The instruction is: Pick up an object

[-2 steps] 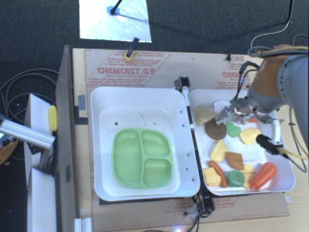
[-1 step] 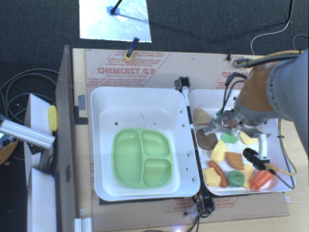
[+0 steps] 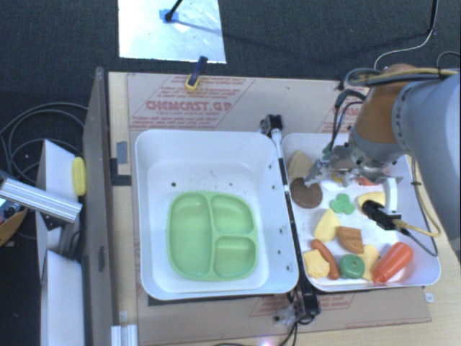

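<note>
We saw the arm [image 3: 403, 114] reach in from three o'clock over the right bin [image 3: 425, 265], its gripper [image 3: 322, 170] low at the bin's ten o'clock corner, just above the brown disc [image 3: 305, 194] and beside a tan wedge [image 3: 299, 165]; whether it gripped anything, we could not tell. Toward five o'clock lay a green clover [image 3: 343, 205], yellow wedge [image 3: 326, 225], sausage [image 3: 325, 257], green ring [image 3: 352, 267] and carrot [image 3: 392, 262], while the left bin [image 3: 155, 164] held a green tray [image 3: 213, 235].
</note>
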{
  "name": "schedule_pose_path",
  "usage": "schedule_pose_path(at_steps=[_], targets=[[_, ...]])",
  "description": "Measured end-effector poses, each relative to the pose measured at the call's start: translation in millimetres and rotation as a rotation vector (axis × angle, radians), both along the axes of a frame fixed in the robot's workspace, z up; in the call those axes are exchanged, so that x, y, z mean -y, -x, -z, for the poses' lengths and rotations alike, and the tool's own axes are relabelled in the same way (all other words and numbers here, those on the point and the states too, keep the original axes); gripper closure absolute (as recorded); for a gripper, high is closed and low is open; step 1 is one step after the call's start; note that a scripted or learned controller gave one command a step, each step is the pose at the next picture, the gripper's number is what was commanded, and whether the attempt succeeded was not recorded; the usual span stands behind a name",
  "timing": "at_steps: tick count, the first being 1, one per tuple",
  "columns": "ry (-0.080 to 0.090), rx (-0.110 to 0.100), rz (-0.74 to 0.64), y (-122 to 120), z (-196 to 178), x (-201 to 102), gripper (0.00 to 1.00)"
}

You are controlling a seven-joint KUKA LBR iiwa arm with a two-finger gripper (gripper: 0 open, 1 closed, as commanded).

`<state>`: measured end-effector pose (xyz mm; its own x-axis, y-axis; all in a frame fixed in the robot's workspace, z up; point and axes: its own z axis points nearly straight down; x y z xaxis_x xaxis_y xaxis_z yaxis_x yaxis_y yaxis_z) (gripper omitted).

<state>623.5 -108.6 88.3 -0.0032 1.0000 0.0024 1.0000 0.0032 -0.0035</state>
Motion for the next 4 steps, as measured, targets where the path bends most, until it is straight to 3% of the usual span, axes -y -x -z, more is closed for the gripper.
schedule_pose_path(at_steps=[1, 2, 3, 4], targets=[[0.009, 0.018, 0.009, 117.7, -1.2, -7.6, 0.0], [0.005, 0.015, -0.003, 16.1, -0.8, 42.8, 0.0], [0.001, 0.002, -0.003, 56.1, -97.8, -47.8, 0.0], [0.002, 0.001, 0.006, 85.0, 8.4, -15.1, 0.0]])
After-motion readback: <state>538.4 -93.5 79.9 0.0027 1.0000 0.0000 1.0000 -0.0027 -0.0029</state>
